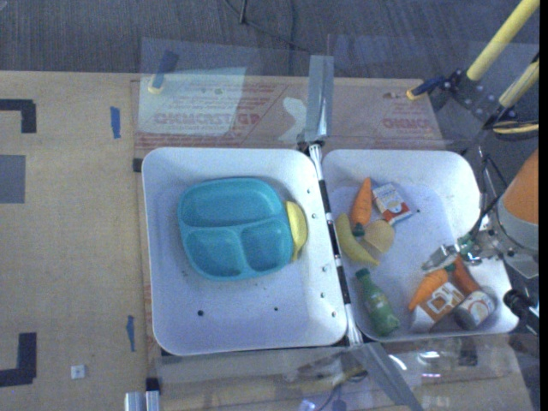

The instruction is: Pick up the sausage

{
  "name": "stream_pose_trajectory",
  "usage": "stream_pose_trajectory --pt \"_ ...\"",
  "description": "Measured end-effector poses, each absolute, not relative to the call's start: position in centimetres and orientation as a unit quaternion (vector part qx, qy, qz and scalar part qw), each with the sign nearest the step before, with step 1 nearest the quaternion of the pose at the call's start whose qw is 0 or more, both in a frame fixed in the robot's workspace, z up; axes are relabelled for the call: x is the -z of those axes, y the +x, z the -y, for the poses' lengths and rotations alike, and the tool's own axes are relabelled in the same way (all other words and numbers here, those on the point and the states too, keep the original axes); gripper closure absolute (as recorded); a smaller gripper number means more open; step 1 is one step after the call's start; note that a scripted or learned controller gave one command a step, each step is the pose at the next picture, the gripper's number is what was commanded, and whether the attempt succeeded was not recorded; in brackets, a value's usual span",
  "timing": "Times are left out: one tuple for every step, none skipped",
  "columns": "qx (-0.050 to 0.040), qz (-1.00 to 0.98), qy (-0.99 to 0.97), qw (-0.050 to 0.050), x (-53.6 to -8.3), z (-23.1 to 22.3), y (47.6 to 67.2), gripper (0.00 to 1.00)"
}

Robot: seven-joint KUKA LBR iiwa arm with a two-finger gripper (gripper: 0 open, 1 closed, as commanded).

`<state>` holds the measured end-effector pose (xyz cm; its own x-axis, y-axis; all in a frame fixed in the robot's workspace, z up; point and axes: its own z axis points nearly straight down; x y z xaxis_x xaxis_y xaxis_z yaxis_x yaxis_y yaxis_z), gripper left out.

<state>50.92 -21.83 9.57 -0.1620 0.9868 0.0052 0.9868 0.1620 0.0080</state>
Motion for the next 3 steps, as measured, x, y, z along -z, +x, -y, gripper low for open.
stream_pose_trajectory --pt "-0.0051 -0.760 0.650 0.003 -10.6 22.2 50.9 1.00" --pt "-0.0010 -0.816 0.578 0.001 -21.0 17.9 48.1 1.00" --pt "-0.0010 -0.843 0.538 0.002 -25.5 13.6 48.1 1.00"
